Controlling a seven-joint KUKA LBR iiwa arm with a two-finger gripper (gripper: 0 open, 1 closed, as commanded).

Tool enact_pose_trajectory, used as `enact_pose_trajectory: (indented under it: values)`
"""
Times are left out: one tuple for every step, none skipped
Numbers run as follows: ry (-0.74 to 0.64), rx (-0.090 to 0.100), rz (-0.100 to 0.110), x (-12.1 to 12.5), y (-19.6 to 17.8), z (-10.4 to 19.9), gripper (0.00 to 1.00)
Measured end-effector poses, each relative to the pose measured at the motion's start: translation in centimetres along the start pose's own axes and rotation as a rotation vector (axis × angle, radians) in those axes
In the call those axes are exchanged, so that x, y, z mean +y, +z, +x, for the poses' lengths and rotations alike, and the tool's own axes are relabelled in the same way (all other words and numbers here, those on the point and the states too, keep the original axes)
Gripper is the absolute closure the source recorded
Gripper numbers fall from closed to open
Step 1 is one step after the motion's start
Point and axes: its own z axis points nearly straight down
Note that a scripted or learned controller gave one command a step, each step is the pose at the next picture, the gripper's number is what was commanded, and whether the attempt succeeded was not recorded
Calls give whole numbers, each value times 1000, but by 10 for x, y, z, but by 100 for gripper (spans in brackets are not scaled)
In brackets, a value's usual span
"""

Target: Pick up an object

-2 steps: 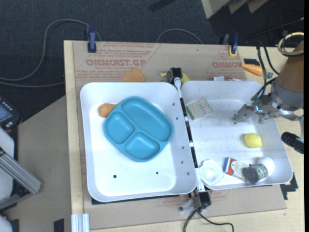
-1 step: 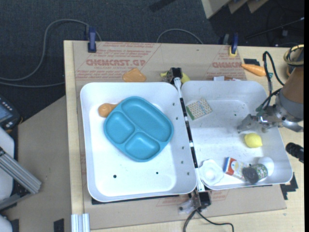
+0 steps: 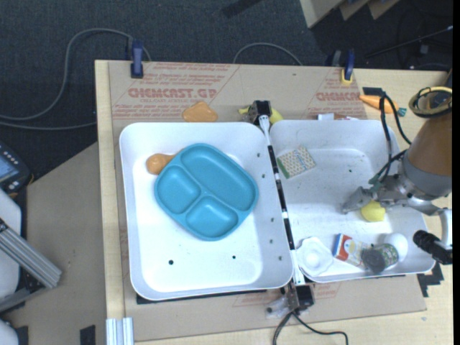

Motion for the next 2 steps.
enact_pose_trajectory:
  values:
    - [0, -3, -7, 2, -12, -1, 100]
    - [-11, -2, -14, 43, -86, 93, 100]
